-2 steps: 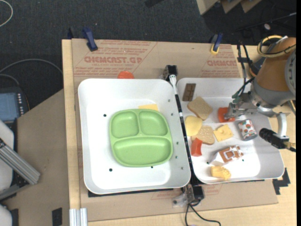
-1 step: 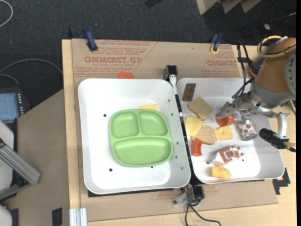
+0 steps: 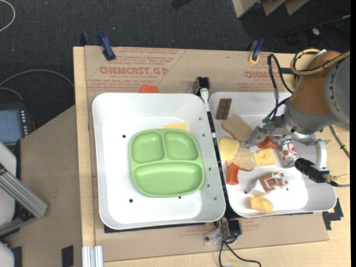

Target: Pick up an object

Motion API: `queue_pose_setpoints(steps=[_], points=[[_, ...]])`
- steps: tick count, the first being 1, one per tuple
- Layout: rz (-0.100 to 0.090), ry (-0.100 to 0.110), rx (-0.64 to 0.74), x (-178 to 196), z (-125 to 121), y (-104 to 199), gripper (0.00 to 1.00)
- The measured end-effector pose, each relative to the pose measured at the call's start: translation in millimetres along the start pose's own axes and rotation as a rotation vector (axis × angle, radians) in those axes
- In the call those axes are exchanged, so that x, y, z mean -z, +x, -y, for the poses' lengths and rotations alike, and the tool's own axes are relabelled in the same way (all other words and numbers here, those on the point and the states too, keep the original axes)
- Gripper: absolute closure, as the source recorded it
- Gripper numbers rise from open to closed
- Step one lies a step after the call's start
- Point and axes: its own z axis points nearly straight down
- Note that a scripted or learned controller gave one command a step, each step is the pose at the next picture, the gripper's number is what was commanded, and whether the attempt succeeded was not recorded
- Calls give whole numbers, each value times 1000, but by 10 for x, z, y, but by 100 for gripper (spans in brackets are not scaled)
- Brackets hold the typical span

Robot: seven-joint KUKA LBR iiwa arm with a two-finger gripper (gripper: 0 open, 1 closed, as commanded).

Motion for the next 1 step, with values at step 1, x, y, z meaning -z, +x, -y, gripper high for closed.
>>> queue_pose_setpoints(steps=[1], points=[[2, -4, -2, 113, -10, -17, 100]])
